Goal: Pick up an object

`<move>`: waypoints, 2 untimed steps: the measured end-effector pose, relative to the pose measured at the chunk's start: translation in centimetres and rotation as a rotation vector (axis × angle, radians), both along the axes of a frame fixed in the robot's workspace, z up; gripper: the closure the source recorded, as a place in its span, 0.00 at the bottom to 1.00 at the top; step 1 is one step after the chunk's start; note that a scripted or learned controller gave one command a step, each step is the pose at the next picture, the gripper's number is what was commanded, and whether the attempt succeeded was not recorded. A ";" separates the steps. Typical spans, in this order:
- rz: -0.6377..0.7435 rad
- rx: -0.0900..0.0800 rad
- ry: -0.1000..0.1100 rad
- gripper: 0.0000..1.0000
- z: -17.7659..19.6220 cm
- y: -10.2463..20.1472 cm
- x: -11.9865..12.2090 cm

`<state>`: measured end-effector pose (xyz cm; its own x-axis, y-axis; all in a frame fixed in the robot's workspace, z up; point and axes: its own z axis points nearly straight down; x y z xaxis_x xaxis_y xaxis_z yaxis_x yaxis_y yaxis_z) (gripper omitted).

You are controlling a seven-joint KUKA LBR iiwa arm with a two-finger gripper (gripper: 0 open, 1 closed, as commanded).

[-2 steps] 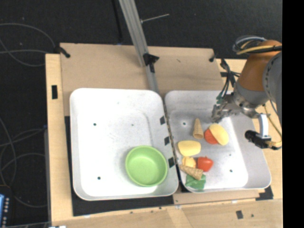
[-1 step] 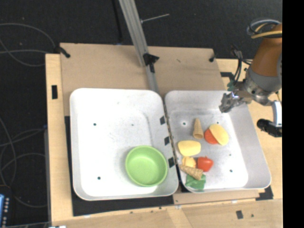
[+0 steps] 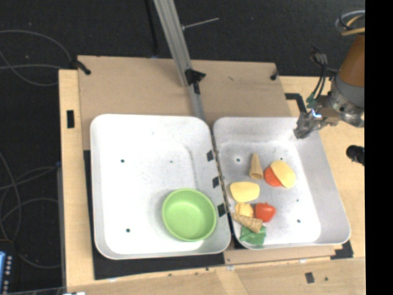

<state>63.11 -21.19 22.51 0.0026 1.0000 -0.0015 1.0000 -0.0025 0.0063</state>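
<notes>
The right bin (image 3: 307, 165) holds a cluster of toy food: a small cone (image 3: 255, 164), a yellow-and-red piece (image 3: 280, 174), a yellow lump (image 3: 244, 191), a red piece (image 3: 264, 211), a second cone (image 3: 248, 222) and a green piece (image 3: 253, 238). A green bowl (image 3: 189, 214) sits in the left bin (image 3: 135, 158) near its front right corner. My gripper (image 3: 303, 129) hangs over the far right corner of the right bin, above and to the right of the toys, with nothing seen in it.
A slanted metal pole (image 3: 178, 48) rises from behind the seam between the bins. The bench's wooden board (image 3: 153, 85) runs behind both bins. Cables lie on the dark floor to the left.
</notes>
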 end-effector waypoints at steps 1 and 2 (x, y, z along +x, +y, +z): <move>0.005 0.001 0.001 1.00 2.9 -0.1 0.1; 0.008 0.002 0.006 1.00 2.3 4.3 0.5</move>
